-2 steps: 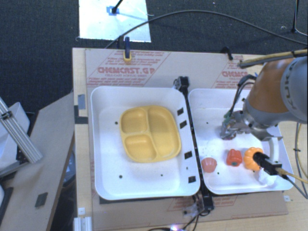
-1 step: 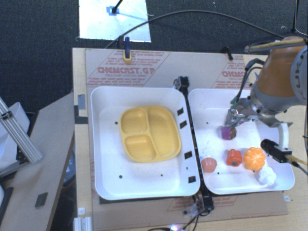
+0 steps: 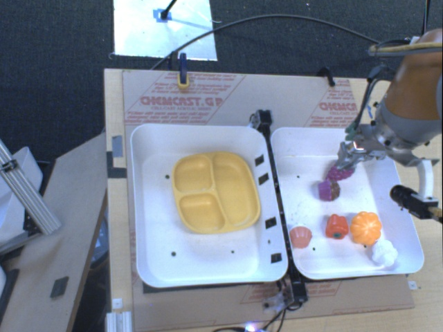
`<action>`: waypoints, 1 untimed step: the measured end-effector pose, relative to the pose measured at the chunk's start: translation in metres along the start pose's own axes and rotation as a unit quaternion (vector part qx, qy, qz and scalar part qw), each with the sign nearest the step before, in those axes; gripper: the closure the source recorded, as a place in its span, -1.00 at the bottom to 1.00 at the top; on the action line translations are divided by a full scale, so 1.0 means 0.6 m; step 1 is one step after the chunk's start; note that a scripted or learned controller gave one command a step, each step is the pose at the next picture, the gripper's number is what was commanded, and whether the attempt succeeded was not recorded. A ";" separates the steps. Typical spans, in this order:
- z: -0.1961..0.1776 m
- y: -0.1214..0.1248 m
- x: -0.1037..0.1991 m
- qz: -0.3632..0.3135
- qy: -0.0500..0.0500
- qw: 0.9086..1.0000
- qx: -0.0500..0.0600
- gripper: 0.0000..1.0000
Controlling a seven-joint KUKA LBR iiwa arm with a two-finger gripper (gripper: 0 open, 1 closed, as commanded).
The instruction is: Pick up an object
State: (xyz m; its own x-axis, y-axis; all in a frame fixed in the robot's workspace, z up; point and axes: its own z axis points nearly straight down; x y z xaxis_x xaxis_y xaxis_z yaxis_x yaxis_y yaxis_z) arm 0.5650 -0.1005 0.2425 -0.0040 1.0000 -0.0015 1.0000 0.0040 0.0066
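Gripper (image 3: 344, 159) low over right bin (image 3: 304, 185), upper area; whether it is apart or together, cannot tell. Purple object (image 3: 339, 173) right at its tip, contact unclear. Second purple piece (image 3: 329, 190) just below-left of gripper. Further toward the near rim: red-orange pepper (image 3: 336, 227), orange pumpkin (image 3: 365, 227) beside it, white object (image 3: 383, 252) in the near right corner, pink cup-like item (image 3: 300, 237) near the divider. Well to the gripper's left, left bin (image 3: 149, 206) holds yellow divided plate (image 3: 214, 191). Both bins on desk (image 3: 228, 95).
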 end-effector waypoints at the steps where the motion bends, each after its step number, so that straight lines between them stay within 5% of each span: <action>1: 0.017 0.002 0.099 -0.002 0.001 1.000 0.002 1.00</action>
State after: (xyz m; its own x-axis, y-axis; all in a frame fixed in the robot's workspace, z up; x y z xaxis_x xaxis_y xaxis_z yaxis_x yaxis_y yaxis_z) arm 0.5659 -0.0410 0.2324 -0.0087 1.0000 0.0009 1.0000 0.0087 0.0023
